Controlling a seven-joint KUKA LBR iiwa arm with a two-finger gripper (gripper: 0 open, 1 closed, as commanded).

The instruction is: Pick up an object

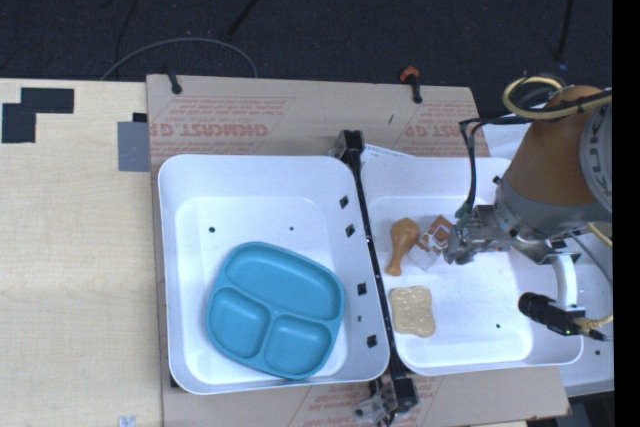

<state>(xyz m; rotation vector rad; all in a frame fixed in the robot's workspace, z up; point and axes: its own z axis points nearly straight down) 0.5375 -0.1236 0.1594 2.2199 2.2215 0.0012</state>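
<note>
- Gripper [452, 247] sits low in the right bin [500, 355], touching a small brown-and-white item [437, 234]; whether it pinches it cannot be told
- Drumstick toy [401, 242] and cracker-like tan piece [411, 310] lie nearby; nothing looks lifted; the pick appears unfinished

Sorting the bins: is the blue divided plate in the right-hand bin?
No, the blue divided plate lies in the left bin, apart from the end effector.

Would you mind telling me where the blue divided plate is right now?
The blue divided plate lies in the left bin, toward its lower right corner.
</note>
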